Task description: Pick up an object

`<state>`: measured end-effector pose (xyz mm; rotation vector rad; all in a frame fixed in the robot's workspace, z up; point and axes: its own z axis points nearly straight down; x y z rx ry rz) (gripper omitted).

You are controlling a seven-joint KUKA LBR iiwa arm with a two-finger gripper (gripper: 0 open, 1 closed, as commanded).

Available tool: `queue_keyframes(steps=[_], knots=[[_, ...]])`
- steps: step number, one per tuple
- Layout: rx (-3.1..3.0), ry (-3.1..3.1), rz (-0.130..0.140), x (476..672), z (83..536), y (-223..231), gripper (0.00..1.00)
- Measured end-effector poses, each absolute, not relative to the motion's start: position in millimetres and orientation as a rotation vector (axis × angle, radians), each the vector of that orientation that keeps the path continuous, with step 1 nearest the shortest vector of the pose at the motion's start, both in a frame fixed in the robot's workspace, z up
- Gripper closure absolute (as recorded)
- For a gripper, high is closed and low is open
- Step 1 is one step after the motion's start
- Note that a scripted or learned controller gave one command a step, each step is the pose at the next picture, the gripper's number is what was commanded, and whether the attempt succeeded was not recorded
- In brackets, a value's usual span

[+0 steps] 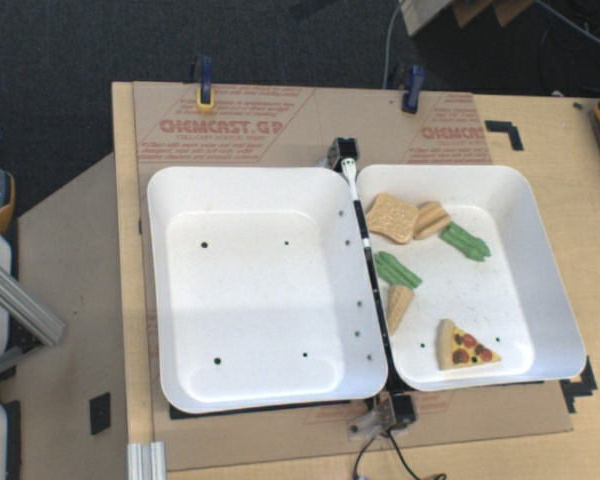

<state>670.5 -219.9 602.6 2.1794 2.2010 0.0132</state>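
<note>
White plastic bins, 2 in number, sit side by side on the counter (pixel 230 118). We record the left bin (pixel 170 298) and the right bin (pixel 540 268). In the right bin we note a bread slice (pixel 392 217) touching a smaller tan piece (pixel 432 219), 2 green pieces (pixel 466 240) (pixel 396 268), a tan wedge (pixel 398 306) and a pizza slice (pixel 465 347) near the front edge. We cannot tell the state of the hand

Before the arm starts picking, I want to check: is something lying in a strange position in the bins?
Mostly tidy. One tan wedge lies against the right bin's left wall, partly under a green piece, and may be awkward to grasp. The pizza slice lies flat.
</note>
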Motion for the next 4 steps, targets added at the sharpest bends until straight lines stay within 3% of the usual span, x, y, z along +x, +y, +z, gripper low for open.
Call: queue_keyframes(steps=[4], knots=[[2.155,2.189,0.022,672.5,647.1,-217.0,1.0]])
